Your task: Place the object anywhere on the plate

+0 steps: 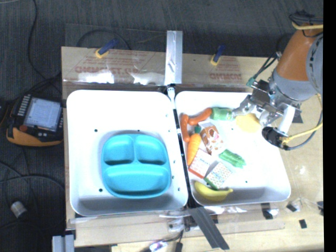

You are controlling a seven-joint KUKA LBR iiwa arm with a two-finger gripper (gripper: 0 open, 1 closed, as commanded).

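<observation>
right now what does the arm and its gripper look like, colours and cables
The arm is grey with a broad orange band above the wrist. Below that sits a pale grey and white wrist block, with the gripper made of metal and dark parts. A black cylindrical piece hangs at its lower side, a yellow cable loops off to the right, and thin dark cables run along the wrist.

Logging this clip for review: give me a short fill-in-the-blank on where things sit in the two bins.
1. The blue plate lies in the ____ bin.
2. The banana lies near the ____ edge of the right bin.
3. The hand hovers beside a pale ____ object.
4. The plate has ____ compartments.

Missing words: left; front; yellow; three
</observation>
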